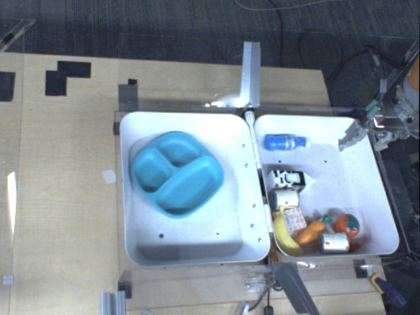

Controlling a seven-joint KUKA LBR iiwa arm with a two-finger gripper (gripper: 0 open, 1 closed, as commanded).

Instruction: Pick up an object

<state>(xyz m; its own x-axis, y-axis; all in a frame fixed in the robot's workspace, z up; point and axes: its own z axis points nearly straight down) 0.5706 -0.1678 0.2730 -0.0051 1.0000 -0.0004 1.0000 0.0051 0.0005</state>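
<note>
The right bin (pixel 387 195) holds several objects. A blue bottle (pixel 285 142) lies near its far edge, and a black-and-white item (pixel 287 178) sits below it above a small box (pixel 287 199). A banana (pixel 282 231), a snack pack (pixel 294 219), a carrot (pixel 310 232), a tomato (pixel 346 224) and a small can (pixel 335 242) crowd the near end. My gripper (pixel 365 138) hangs over the bin's far right corner, open, with nothing between its fingers. It is well to the right of the bottle.
The left bin (pixel 131 241) holds a blue divided plate (pixel 176 172). A metal post (pixel 251 74) rises behind the wall between the bins. Cables lie on the dark floor at the back. The middle of the right bin (pixel 341 182) is bare white.
</note>
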